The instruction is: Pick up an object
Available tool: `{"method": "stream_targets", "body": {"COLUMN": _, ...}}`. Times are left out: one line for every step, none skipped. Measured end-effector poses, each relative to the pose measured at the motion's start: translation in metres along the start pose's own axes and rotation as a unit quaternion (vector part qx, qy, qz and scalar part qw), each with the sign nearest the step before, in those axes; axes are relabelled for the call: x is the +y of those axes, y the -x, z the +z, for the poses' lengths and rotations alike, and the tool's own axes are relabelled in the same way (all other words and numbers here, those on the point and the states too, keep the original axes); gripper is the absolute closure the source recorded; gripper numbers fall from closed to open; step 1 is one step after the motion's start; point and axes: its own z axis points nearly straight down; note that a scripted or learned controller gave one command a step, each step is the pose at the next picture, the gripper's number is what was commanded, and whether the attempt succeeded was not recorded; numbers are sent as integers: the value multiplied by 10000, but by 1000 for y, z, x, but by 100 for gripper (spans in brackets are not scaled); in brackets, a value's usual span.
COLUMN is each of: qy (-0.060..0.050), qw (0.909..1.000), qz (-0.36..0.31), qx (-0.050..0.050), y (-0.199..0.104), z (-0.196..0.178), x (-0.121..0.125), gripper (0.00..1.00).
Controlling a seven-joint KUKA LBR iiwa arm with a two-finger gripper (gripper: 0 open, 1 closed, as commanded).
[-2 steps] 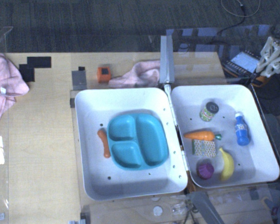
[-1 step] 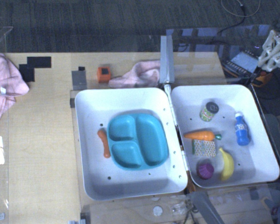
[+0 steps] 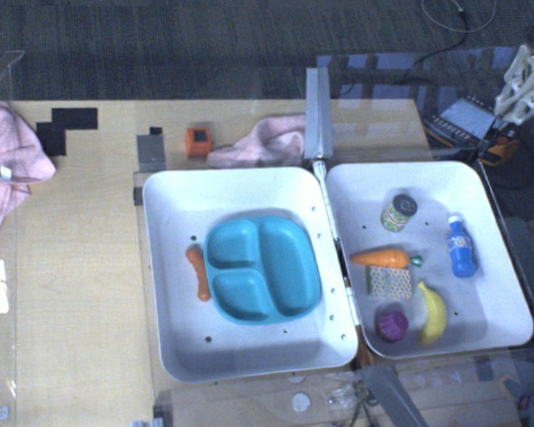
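The right bin [image 3: 494,239] holds a green can [image 3: 398,213], a blue bottle [image 3: 460,247], an orange carrot [image 3: 381,259], a speckled sponge [image 3: 390,283], a yellow banana [image 3: 432,313] and a purple ball [image 3: 392,325]. In the left bin [image 3: 166,259] lie a blue divided tray [image 3: 262,267] and a small orange sausage-shaped piece [image 3: 198,272]. My gripper [image 3: 524,84] shows as a pale shape at the top right edge, beyond the right bin's far corner and apart from every object.
A grey divider post [image 3: 315,115] stands behind the seam between the bins. Pink cloths lie behind the left bin [image 3: 263,143] and at the far left [image 3: 7,165]. A small orange block [image 3: 198,140] and a dark device [image 3: 464,119] sit on the bench.
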Motion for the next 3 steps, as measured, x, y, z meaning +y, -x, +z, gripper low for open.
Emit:
{"method": "stream_targets", "body": {"qy": 560, "qw": 8311, "qz": -5526, "qx": 268, "y": -1, "z": 88, "x": 13, "gripper": 100}}
{"method": "stream_targets", "body": {"qy": 616, "qw": 4760, "qz": -8773, "qx": -34, "y": -7, "z": 116, "x": 42, "gripper": 100}}
{"method": "stream_targets", "body": {"qy": 518, "qw": 4751, "qz": -8784, "qx": -60, "y": -2, "z": 104, "x": 41, "gripper": 100}}
